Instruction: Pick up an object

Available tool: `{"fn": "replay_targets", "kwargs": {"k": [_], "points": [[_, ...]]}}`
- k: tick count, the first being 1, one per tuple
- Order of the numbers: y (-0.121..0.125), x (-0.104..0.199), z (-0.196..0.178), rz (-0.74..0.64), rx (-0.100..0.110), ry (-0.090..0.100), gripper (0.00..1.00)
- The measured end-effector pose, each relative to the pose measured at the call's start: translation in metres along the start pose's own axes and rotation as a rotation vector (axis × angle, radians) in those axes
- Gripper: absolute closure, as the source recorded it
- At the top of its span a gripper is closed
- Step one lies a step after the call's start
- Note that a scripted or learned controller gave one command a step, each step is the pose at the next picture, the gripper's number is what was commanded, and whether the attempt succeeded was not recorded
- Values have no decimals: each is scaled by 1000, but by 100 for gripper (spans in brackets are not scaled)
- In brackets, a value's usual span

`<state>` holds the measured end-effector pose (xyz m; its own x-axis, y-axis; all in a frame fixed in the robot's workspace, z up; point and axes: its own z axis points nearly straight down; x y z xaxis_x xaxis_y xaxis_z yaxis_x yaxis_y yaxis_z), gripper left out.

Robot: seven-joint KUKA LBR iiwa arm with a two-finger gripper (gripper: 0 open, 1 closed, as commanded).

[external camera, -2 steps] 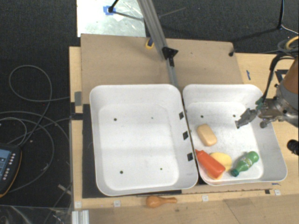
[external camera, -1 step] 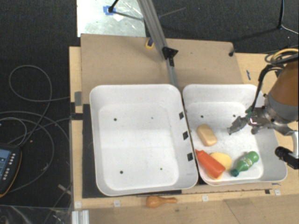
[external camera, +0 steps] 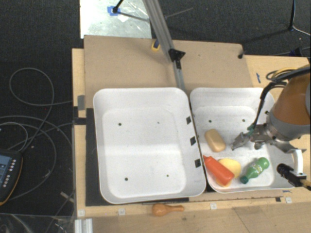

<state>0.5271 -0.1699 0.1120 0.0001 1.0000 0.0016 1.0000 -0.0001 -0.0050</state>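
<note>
A dark carpeted floor strewn with cables surrounds a brown bench (external camera: 146,62) bearing two shallow white bins side by side. The left bin (external camera: 146,144) is the broad one; the right bin (external camera: 228,106) holds the objects, all gathered near its front edge. The grey arm (external camera: 291,106) reaches in from the right, its gripper (external camera: 241,141) hanging low over the right bin with its fingers slightly parted and nothing between them. Just left of it lies a tan block (external camera: 215,140), probably light and firm, with flat sides that would suit a pinch across its short width. Below that lie an orange carrot (external camera: 218,171), touching a yellow lemon (external camera: 231,166), then a small green bottle (external camera: 254,169), likely smooth, rounded and prone to slipping.
</note>
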Motion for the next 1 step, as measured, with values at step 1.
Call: {"fn": "replay_targets", "kwargs": {"k": [1], "points": [[3,-1,-14,0,-9,-2,100]]}}
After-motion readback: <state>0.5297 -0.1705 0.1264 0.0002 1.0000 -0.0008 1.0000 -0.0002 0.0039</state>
